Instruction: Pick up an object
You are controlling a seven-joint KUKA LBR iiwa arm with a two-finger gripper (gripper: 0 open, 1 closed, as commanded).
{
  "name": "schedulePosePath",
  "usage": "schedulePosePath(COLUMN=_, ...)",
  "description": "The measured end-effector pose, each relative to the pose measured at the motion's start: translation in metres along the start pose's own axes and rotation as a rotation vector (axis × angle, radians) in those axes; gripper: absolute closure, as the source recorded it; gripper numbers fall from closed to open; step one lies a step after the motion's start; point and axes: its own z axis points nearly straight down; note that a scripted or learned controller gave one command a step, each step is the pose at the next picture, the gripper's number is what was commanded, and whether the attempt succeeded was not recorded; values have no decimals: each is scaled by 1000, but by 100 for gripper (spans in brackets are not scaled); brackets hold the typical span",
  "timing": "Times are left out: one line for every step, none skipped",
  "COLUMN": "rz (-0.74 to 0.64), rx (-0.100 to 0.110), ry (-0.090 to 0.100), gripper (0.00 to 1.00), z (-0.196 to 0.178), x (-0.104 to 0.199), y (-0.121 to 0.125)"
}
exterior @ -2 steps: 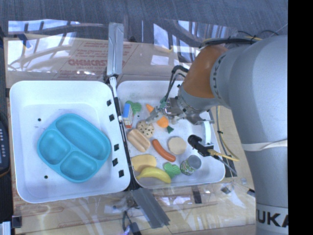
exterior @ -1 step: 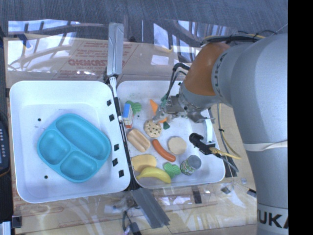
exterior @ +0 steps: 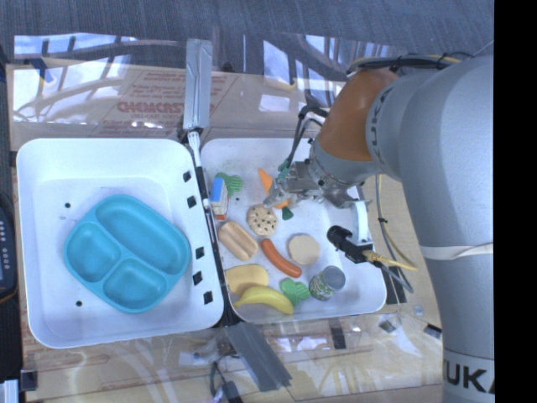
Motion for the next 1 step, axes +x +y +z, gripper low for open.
schedulePosePath(rz=126, rx=4, ry=-1, gripper=100, z=-79, x=46, y=36)
